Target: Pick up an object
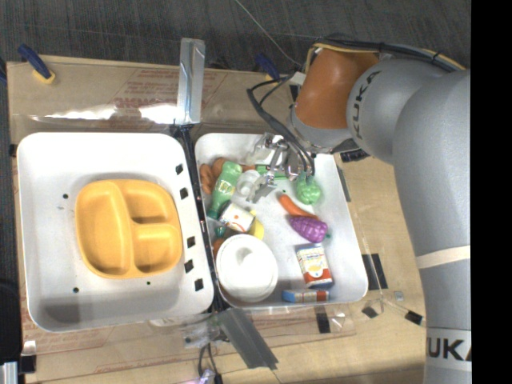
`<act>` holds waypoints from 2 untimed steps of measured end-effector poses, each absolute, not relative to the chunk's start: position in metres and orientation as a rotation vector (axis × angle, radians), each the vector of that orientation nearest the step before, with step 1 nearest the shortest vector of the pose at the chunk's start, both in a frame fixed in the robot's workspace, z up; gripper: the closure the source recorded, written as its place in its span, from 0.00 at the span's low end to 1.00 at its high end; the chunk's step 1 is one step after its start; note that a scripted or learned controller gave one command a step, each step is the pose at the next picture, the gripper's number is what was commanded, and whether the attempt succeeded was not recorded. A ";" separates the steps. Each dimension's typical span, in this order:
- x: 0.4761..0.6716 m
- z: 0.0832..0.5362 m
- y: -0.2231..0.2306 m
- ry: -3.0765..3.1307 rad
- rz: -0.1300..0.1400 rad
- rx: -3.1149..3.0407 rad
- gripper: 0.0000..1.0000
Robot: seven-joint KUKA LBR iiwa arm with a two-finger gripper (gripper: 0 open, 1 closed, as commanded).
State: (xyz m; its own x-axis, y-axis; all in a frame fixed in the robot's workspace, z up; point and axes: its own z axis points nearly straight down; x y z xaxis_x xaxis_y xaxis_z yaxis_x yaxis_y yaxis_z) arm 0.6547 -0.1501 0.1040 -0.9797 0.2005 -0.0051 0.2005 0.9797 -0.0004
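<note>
My arm (416, 118), grey with an orange band, hangs over the right bin (352, 238). My gripper (276, 162) sits low among the toys, beside a green bottle (226, 184); whether it grips anything, I cannot tell. Advice: descend squarely on one item. The purple grapes (309, 229) look knobbly, the white bowl (246, 266) smooth.
</note>
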 end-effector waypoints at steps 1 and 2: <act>0.637 0.107 -0.186 3.097 -0.001 0.532 0.00; 0.637 0.107 -0.185 3.097 0.000 0.531 0.00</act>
